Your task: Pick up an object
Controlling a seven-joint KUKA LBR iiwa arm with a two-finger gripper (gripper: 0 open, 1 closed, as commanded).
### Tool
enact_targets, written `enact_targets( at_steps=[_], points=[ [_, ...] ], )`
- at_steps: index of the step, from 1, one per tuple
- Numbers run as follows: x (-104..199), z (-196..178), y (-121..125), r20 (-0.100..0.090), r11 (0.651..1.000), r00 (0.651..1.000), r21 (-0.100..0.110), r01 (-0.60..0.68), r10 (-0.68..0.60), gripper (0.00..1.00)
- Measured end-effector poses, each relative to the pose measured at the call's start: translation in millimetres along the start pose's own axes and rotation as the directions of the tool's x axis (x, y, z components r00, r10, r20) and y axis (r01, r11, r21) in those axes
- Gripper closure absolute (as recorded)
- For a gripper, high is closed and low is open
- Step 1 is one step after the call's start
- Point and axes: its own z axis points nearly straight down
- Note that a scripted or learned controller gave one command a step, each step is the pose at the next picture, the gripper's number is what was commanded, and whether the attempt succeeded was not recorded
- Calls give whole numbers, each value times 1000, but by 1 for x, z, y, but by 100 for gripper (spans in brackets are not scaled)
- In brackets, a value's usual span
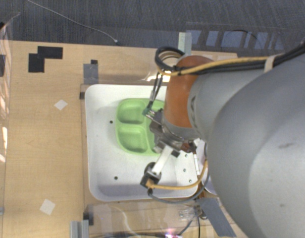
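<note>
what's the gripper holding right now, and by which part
Cannot be told. The gripper sits low over the right edge of the green divided tray in the white bin, but the arm's wrist hides the contact.

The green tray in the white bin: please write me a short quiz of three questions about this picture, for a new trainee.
1. True or false: the green tray lies inside the white bin.
2. How many compartments of the green tray can be seen? A) one B) two C) four
3. Fill in: the band above the wrist of the arm is ____ in colour.

Key: 1 true. 2 B, two, one beyond the other; the arm covers the right part of the tray. 3 orange.
</note>
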Motion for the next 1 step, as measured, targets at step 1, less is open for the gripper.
enact_targets(
  at_steps=[1],
  points=[
    [37,14,-24,0,963,963,-1,-268,268,100]
  ],
)
